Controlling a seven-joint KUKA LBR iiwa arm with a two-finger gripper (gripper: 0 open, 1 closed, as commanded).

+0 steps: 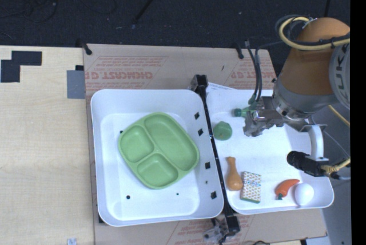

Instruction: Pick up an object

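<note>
So my gripper hovers low in the right bin, nothing visibly held yet; the grasp remains undone. The green ball lies just beside it; the orange gourd and patterned block sit farther off.

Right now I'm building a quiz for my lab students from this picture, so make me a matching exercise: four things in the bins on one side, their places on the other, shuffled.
Things:
1. green divided plate
2. green ball
3. white egg
4. patterned block

Places:
A. near right corner of the right bin
B. in the left bin
C. beside the orange gourd-shaped toy, on its right
D. right bin, close to the divider, left of the gripper

Pairs: 1-B, 2-D, 3-A, 4-C
</note>
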